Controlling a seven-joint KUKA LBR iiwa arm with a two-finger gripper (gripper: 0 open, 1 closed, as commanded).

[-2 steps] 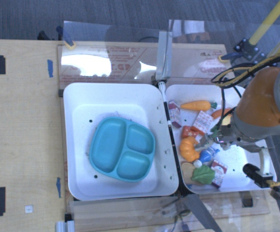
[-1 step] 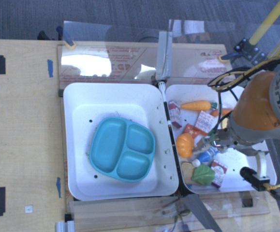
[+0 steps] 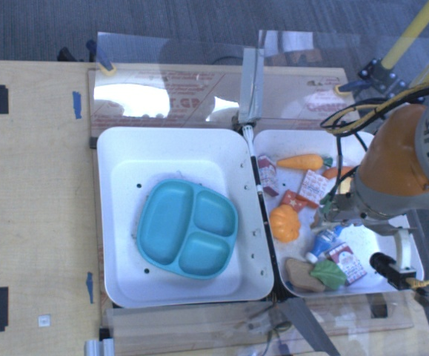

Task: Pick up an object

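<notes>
The right bin (image 3: 414, 262) holds several small things. A carrot (image 3: 301, 162) lies near its back edge, with a white and red packet (image 3: 316, 186) and a red box (image 3: 296, 199) in front of it. An orange fruit (image 3: 285, 223) sits at the left wall. Toward the front lie a blue and white bottle (image 3: 321, 245), a red and white carton (image 3: 346, 262), a green piece (image 3: 327, 274) and a brown piece (image 3: 296, 272). My gripper (image 3: 327, 217) hangs low over the middle of this bin, just above the bottle and right of the orange fruit.
The left bin (image 3: 118, 162) holds a blue divided plate (image 3: 188, 228). A metal divider (image 3: 259, 199) separates the two bins. The arm's orange band (image 3: 392, 158) covers the right bin's far right side. A clear panel (image 3: 170, 87) stands behind the bins.
</notes>
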